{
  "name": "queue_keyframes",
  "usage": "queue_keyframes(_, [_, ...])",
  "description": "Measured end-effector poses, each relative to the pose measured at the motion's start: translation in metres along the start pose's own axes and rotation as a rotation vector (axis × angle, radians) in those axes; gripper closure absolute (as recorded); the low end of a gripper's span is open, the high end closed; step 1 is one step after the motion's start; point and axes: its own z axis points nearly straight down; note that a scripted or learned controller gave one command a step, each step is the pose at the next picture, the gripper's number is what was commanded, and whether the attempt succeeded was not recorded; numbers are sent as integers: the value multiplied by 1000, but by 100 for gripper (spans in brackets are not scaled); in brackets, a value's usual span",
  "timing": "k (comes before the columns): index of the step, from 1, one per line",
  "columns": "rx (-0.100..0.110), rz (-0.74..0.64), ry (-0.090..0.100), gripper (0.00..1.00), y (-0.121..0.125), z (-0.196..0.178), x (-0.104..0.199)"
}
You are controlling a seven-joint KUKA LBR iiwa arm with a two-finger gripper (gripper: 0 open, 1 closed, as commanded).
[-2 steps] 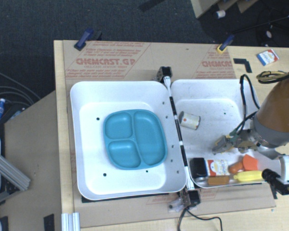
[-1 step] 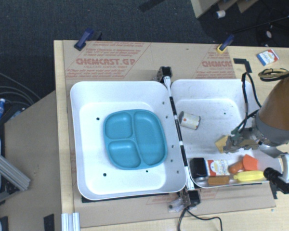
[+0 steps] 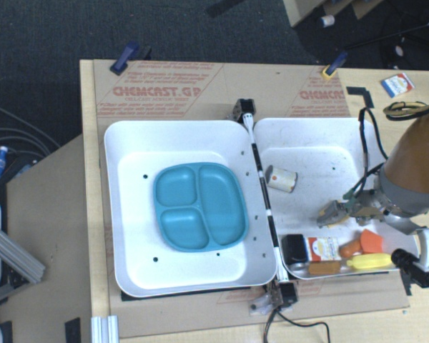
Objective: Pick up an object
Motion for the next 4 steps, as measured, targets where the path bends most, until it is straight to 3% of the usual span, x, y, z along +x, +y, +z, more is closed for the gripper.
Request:
queue_keyframes(1, [-1,0,0,100,0,-10,0])
queue_keyframes(2, [-1,0,0,0,0,-10,0])
queue_keyframes(3, [-7,-4,-4,0,43,38,5])
queue_keyframes(4, [-8,-4,-4,100,44,29,5])
